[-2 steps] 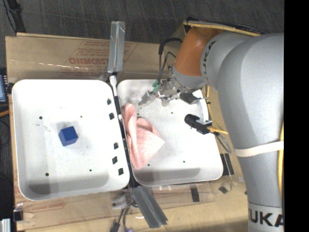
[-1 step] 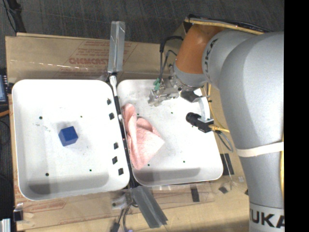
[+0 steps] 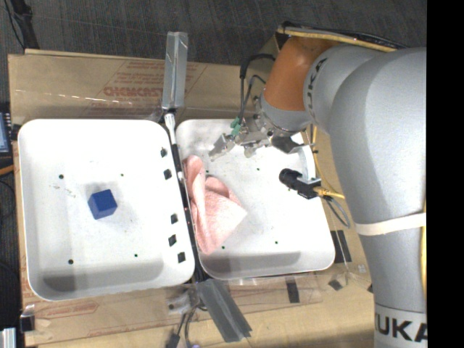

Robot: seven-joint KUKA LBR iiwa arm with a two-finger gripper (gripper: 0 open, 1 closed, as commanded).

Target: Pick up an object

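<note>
While the dark grey carpeted floor (image 3: 145, 6) is filling the top of the frame, a brown cardboard-covered bench (image 3: 94, 85) is lying beneath it and bearing two shallow white plastic bins side by side. The left white bin (image 3: 43, 158) is taking up the left half of the frame, and a small blue cube (image 3: 103, 203) is sitting on its floor, left of its middle. The right white bin (image 3: 290, 245) is lying at the centre, and a crumpled pink cloth (image 3: 210, 205) is resting against its left wall — close to the grey metal divider bar (image 3: 174, 71) that is running up between the bins.

The big grey arm with an orange band (image 3: 362, 122) is reaching in from the right of the frame, and its two-finger gripper (image 3: 233, 140) is hanging over the upper part of the right bin, above the cloth in the frame. Nothing is showing between its fingers — how far apart they are standing cannot be told. The cube is lying well apart from it.
</note>
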